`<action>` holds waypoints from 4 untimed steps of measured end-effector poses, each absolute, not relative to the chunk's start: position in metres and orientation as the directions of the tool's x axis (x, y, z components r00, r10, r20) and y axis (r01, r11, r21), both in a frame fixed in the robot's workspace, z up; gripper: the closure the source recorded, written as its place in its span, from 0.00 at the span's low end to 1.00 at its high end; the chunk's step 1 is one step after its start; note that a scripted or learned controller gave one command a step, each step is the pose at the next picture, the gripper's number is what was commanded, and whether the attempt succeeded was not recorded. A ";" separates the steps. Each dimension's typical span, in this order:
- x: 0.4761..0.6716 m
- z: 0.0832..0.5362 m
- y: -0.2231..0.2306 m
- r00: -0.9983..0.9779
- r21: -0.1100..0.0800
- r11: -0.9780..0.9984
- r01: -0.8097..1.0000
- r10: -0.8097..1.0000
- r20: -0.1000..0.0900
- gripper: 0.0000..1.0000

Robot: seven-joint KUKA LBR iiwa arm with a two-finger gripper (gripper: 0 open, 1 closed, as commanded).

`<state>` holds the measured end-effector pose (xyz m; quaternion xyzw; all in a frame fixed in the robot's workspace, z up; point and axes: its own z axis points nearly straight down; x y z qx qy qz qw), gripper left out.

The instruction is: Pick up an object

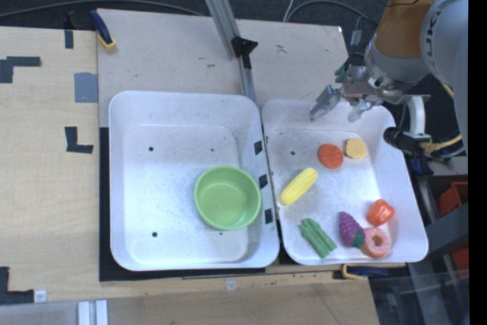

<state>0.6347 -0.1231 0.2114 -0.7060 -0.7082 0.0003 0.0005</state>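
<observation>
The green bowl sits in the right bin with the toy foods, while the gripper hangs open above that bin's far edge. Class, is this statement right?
Not quite. The camera view shows the green bowl alone in the left bin, not in the right bin with the toy foods. The rest stands: the gripper hangs open above the right bin's far edge.

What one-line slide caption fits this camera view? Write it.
Open pincer hovers over the right bin's far edge, above toy foods; green bowl sits in the left bin.
</observation>
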 end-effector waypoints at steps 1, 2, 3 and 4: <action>0.635 0.211 -0.123 -0.003 -0.001 0.003 1.000 1.000 0.000 0.00; 0.637 0.147 -0.124 -0.002 -0.008 0.002 1.000 1.000 0.000 0.00; 0.637 0.095 -0.124 -0.002 -0.002 0.002 1.000 1.000 -0.002 0.00; 0.637 0.107 -0.123 -0.004 -0.002 0.004 1.000 1.000 -0.001 1.00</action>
